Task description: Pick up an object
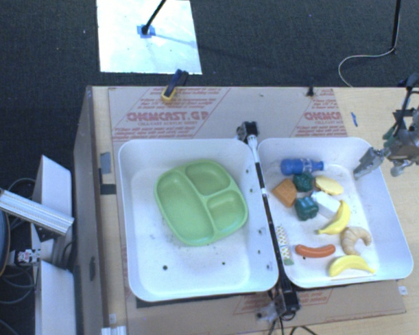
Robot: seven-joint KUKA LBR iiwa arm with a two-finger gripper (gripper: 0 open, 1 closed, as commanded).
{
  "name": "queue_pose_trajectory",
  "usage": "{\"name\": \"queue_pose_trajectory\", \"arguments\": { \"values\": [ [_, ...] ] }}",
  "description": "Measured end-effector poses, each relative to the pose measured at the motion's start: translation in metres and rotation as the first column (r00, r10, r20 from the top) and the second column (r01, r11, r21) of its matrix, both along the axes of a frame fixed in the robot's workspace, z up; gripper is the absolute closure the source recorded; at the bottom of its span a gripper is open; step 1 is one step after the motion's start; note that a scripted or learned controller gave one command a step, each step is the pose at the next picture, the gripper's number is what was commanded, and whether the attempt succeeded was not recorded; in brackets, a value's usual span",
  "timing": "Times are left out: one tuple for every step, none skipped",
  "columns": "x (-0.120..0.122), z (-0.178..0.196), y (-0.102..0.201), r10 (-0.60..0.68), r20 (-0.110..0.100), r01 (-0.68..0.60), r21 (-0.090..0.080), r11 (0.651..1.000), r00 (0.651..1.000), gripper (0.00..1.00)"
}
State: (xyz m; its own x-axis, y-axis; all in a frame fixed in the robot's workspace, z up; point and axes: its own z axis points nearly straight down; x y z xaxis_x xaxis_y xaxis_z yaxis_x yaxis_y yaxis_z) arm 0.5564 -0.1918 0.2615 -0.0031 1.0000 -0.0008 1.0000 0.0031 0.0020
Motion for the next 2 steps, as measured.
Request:
{"name": "queue_pose_trajectory", "arguments": {
  "values": [
    [0.036, -0.134, 0.045, 0.001, -0.003, -0.001, 0.001, 1.000, 1.000, 0.00],
    [0.099, -0.177, 0.092, -0.002, -0.009, 0.002, 0.002, 1.000, 1.000, 0.00]
  ]
}}
